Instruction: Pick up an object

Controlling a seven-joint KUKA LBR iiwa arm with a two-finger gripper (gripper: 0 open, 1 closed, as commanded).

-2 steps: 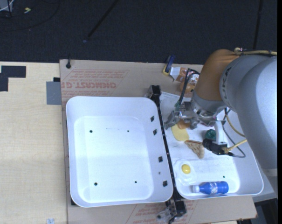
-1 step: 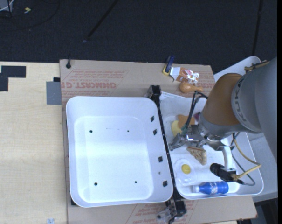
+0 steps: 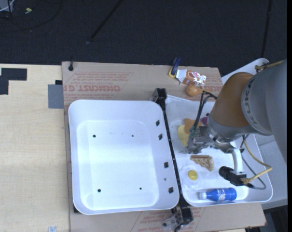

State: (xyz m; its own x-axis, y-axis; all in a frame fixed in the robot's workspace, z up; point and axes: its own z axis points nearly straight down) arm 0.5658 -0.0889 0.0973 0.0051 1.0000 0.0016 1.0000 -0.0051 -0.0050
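On the cardboard-backed bench (image 3: 112, 79), the right bin (image 3: 209, 181) holds a toast-like slice (image 3: 202, 161) just beside the gripper (image 3: 198, 144), whose grip cannot be told; the slice looks light and stiff, best pinched across its edges

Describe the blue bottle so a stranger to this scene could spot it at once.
In the right-hand white bin, look along the wall at the bottom of the view. The blue bottle lies there on its side. It is the only blue thing there; its neighbours, a small round piece and a flat slice, are yellow and tan.
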